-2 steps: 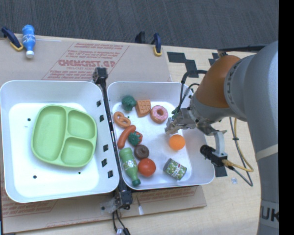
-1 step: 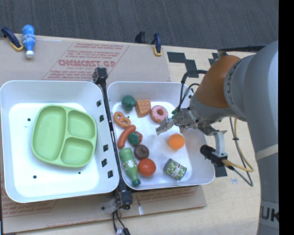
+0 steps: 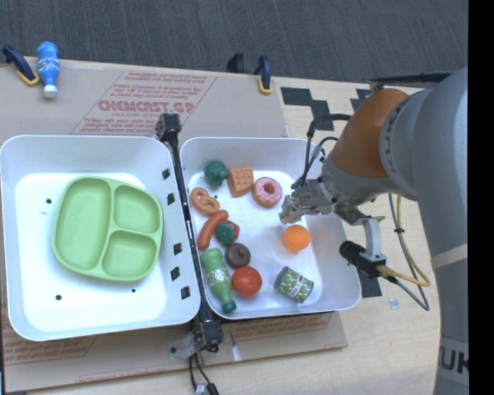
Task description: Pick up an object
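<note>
Two white bins side by side. Left bin point(image 3: 16, 245): green three-compartment plate point(image 3: 107, 229). Right bin point(image 3: 342, 290): toy foods, including a pink doughnut point(image 3: 267, 191), a waffle point(image 3: 240, 180), a tomato point(image 3: 247, 281) and an orange ball point(image 3: 295, 238). Gripper point(image 3: 292, 211) just above the ball, at its 12 o'clock, with the doughnut at the gripper's 10 o'clock.

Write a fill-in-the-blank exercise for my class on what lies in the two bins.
1. The green divided plate lies in the ____ bin as the camera sees it.
2. The gripper hangs just above the ____ ball.
3. The pink-iced doughnut lies right of the ____.
4. The green bottle lies left of the red ____.

Missing words: left; orange; waffle; tomato
</note>
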Controlling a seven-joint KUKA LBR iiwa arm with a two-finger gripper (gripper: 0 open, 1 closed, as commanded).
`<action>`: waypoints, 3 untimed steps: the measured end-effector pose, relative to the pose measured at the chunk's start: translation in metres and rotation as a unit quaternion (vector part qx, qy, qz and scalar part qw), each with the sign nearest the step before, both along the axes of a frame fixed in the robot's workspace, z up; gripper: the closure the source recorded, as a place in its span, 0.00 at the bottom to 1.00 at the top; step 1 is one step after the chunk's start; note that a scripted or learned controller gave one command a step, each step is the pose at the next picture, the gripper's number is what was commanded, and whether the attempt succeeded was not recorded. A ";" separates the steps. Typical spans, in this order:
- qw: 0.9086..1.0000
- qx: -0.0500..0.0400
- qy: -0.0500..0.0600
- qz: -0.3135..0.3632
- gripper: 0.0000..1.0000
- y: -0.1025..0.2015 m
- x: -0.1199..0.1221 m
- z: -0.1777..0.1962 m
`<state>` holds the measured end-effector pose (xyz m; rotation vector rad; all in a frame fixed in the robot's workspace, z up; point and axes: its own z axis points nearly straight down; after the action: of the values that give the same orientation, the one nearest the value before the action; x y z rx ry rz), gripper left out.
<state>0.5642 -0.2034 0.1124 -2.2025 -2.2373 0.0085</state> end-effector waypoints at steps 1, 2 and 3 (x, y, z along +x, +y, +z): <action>1.000 0.000 0.000 0.000 0.00 0.000 0.000 0.000; 1.000 0.002 0.000 -0.004 0.00 0.021 -0.080 -0.021; 1.000 0.000 -0.002 -0.002 1.00 0.020 -0.078 -0.010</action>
<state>0.4859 -0.1832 0.1026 -2.2073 -2.2352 0.0037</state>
